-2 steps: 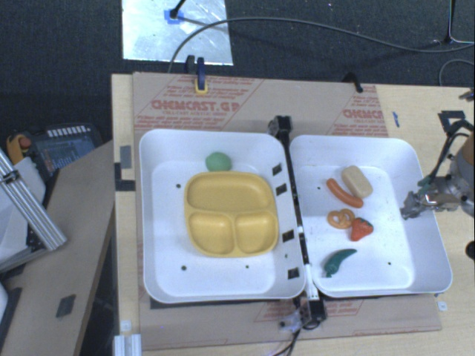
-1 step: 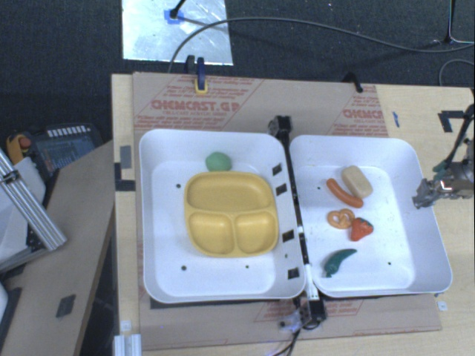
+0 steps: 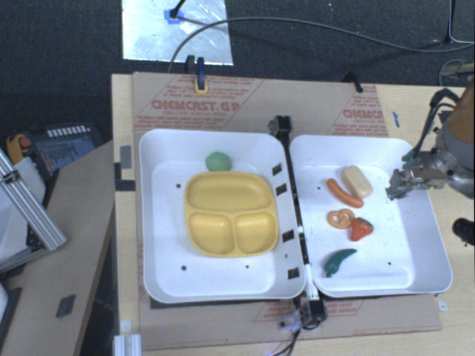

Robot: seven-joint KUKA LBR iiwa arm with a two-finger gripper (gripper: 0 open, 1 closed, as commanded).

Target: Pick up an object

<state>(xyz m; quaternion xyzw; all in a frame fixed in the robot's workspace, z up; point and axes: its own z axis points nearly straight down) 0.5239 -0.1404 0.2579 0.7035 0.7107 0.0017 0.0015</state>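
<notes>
My jaws [image 3: 394, 186], whose opening I cannot tell, hover by the right bin's [image 3: 423, 232] right wall, with the bread roll [image 3: 356, 181] just left, lying diagonally.

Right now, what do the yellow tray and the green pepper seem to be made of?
The yellow tray looks like moulded plastic, matte: uniform colour, rounded dividers between three compartments. The green pepper is probably toy plastic or rubber, slightly glossy and evenly coloured; which of the two, I cannot tell.

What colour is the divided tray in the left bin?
Yellow; the divided tray shows plainly in the camera view, lying in the white left bin.
</notes>
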